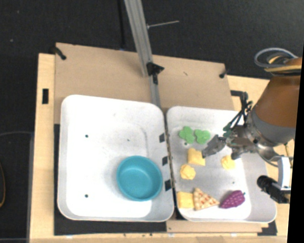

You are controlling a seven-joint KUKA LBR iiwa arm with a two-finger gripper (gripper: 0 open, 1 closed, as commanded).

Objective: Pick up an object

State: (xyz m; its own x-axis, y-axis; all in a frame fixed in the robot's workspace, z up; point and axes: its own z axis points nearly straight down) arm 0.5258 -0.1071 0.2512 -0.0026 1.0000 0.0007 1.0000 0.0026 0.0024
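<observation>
- Right bin [257,215], near edge: yellow block [185,200], pizza slice [204,200], purple grapes [232,199], in a row.
- Left bin [89,118], near right part: blue bowl [139,177], upright.
- Right bin, middle: yellow lump [187,172]; yellow cheese wedge [196,157] above it; small yellow piece [227,162] to its right.
- Gripper [218,145]: hangs over the cheese wedge and small yellow piece; finger spread cannot be told; nothing seen held.
- Right bin, far left: green toy [194,135].
- Bench [109,69]: bears both bins.
</observation>
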